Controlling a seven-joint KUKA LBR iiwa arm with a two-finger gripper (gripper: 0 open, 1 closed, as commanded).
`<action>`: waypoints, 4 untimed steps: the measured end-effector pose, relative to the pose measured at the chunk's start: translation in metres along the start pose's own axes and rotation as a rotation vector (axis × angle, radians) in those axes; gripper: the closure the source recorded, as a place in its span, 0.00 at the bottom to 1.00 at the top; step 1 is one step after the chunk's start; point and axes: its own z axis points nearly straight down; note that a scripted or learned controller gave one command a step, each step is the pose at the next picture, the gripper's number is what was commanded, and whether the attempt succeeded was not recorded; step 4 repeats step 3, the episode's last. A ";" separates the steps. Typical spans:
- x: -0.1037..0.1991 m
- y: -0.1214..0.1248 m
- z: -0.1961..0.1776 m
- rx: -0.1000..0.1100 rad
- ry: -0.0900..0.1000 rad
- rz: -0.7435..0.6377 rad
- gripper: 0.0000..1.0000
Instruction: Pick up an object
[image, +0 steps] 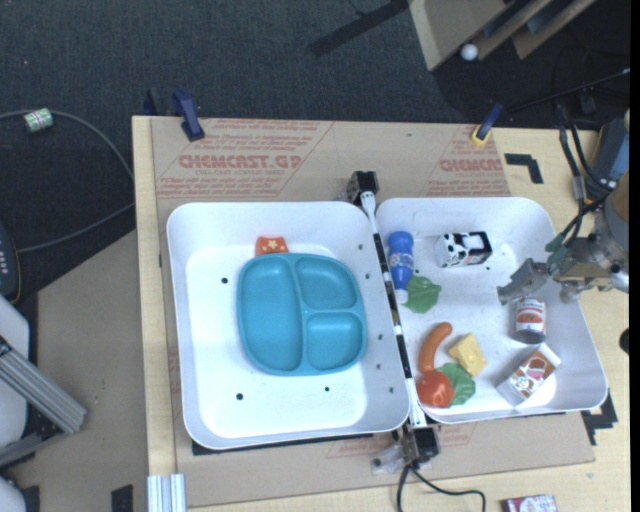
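The pincer (535, 283) hangs over the right bin's (500, 212) right side, just above a small can (530, 320); whether its grip is open or closed cannot be told, and nothing shows in it; this looks like the approach step, with no object lifted yet. Near it lies a carton (527, 376); farther left a yellow block (466, 354), a sausage (435, 345), a blue bottle (400, 256); the left bin (200, 300) holds a blue plate (298, 312). Next comes a straight descent, centred on the can.

Grey metal claw (528, 283), angular fingers, black cables behind
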 end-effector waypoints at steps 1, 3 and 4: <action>0.055 -0.018 0.165 0.000 0.000 -0.002 0.00; 0.116 0.014 0.065 -0.002 0.000 -0.001 1.00; 0.116 0.014 0.065 -0.002 0.000 -0.001 1.00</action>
